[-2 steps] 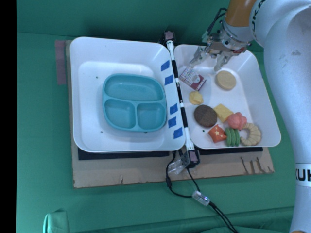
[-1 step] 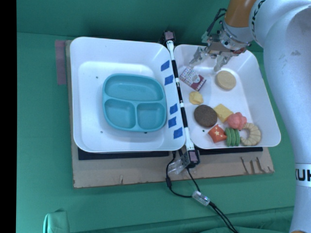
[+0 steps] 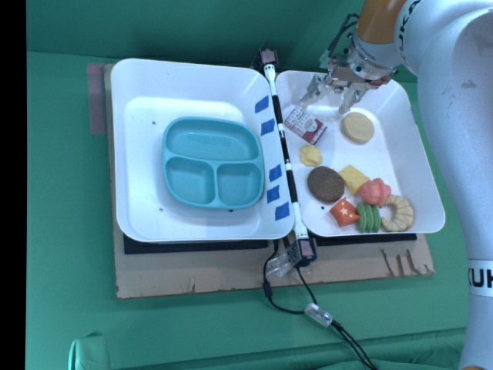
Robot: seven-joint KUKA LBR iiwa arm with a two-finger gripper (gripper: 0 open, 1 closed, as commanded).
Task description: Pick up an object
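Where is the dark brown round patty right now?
The dark brown patty lies in the right bin, near its left wall, just below the small yellow piece and left of the yellow cheese block.

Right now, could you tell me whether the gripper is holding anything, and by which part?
Nothing is held: the gripper hovers open over the right bin, above the round cracker.

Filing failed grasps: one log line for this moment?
gripper: open, holding nothing | above right bin far end | nearest: round cracker, red-white box
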